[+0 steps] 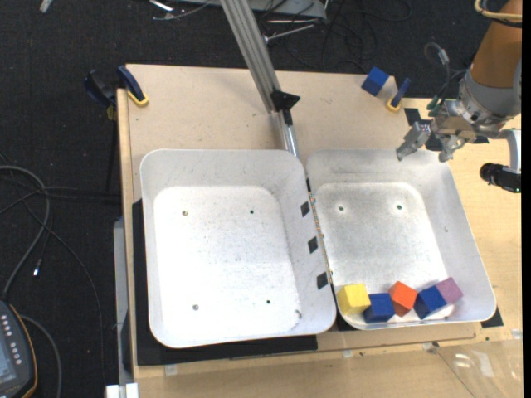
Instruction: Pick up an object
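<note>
Several small blocks lie in a row along the near edge of the right bin (465, 239): a yellow block (353, 297), a blue block (380, 307), an orange block (403, 297), another blue block (431, 301) and a purple block (450, 289). My gripper (428, 145) hangs over the bin's far right corner, well away from the blocks. Its two fingers are spread apart with nothing between them.
The left bin (166, 222) sits beside the right one. A blue cube (376, 80) rests on the bench beyond the right bin. A metal pole (253, 44) slants down to the gap between the bins. Clamps (131, 85) sit at the bench's far left corner.
</note>
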